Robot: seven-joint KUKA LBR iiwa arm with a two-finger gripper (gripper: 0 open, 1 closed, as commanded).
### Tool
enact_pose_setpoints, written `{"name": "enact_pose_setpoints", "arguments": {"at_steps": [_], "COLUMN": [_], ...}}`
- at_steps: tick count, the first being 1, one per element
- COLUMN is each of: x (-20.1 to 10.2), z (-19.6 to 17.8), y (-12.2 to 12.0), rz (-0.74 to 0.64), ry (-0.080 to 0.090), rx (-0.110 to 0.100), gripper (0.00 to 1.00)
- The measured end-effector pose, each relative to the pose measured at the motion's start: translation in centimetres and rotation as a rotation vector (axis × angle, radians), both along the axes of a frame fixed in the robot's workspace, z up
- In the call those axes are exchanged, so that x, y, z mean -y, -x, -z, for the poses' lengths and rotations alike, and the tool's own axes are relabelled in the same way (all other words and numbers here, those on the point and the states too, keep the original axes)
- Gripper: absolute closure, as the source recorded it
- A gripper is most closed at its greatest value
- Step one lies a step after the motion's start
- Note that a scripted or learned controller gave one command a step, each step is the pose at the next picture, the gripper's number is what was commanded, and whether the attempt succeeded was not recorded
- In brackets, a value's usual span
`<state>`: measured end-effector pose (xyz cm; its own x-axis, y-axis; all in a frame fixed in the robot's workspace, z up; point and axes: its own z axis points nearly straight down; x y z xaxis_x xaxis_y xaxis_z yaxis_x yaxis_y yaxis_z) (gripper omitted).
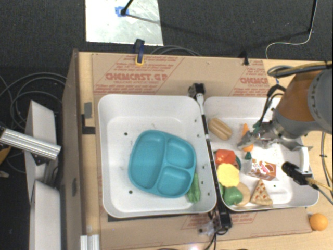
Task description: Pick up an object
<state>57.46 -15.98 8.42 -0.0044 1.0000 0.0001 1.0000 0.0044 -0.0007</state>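
The right bin holds several toy foods. Among them are a tan bread roll, an orange carrot piece, a red pepper, a yellow piece, a green piece, a pizza slice and a red-and-white packet. My gripper hangs low over the middle of this bin, just right of the carrot piece and above the packet. A small orange bit lies right under it. Whether it touches anything is unclear.
The left bin carries a blue divided plate with a green item at its lower right corner. The bins' shared wall runs left of the roll. An orange ball sits on the bench outside the right bin.
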Motion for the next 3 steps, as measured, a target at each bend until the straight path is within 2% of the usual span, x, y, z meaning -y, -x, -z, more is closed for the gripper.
{"name": "enact_pose_setpoints", "arguments": {"at_steps": [1, 2, 3], "x": [-0.2, -0.1, -6.1], "z": [-0.1, -1.2, -5.1], "y": [-4.4, -4.3, -8.6], "rz": [-0.001, -0.003, -0.006], "ry": [0.001, 0.002, 0.000], "rx": [0.007, 0.007, 0.008], "gripper": [0.00, 1.00, 1.00]}}
